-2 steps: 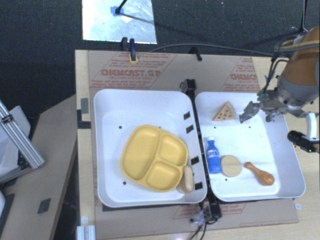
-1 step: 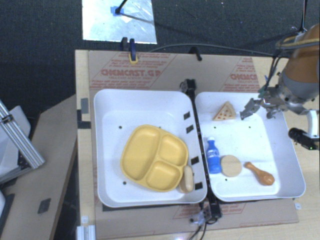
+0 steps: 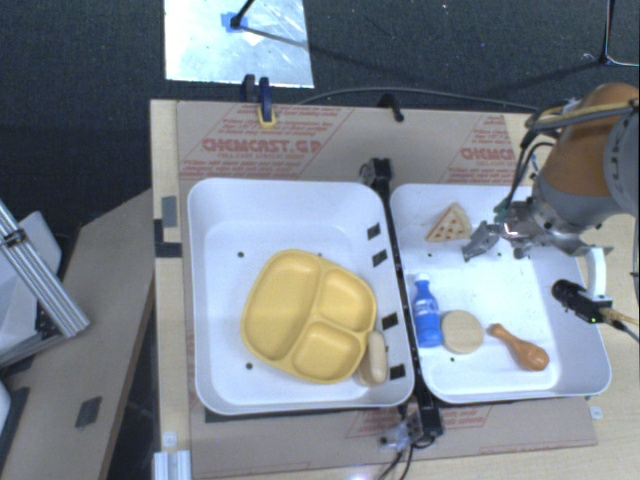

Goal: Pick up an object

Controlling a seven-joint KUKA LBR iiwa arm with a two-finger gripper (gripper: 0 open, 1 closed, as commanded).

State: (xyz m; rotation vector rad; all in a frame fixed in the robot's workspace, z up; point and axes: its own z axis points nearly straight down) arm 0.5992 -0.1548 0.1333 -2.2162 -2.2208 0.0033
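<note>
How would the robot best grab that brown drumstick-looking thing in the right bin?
Probably from above, fingers closing across the thin handle end of the drumstick. It lies flat and slanted, clear of the round disc, with its neck narrower than its bulbous end.

A wooden bench [image 3: 120, 268] is seen, covered by a brown printed board [image 3: 300, 143]. Two shallow white bins are set side by side on the board, touching along a black central divider [image 3: 395, 288]. The left bin [image 3: 220, 228] and right bin [image 3: 575, 368] are noted. A blue and yellow clamp [image 3: 264, 103] is fixed at the board's far edge.
</note>
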